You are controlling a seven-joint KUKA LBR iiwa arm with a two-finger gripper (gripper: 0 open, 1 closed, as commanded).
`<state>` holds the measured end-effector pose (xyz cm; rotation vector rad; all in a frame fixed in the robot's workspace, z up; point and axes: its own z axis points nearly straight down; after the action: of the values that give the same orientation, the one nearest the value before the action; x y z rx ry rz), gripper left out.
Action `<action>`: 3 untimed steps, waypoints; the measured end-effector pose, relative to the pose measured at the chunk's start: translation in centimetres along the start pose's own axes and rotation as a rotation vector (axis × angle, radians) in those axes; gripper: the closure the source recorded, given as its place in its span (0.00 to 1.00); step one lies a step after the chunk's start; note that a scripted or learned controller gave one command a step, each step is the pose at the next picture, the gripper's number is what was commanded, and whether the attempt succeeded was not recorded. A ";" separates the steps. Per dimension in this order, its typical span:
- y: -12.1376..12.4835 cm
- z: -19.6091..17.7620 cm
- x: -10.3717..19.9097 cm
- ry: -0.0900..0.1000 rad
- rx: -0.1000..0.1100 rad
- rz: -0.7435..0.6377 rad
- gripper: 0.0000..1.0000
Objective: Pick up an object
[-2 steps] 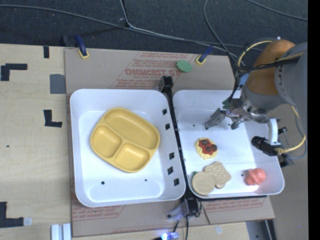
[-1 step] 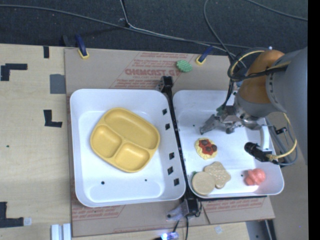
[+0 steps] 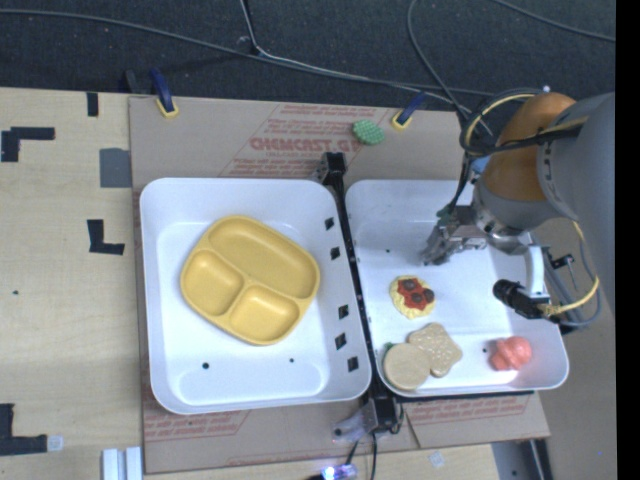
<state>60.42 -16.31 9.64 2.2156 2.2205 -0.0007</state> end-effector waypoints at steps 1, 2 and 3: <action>0.1 -6.1 -0.7 0.002 -0.001 0.002 1.00; 0.6 -10.9 -1.6 0.002 -0.001 0.001 1.00; 0.9 -17.3 -1.6 0.002 -0.003 0.000 1.00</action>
<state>61.29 -17.82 26.94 2.2153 2.2199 0.0039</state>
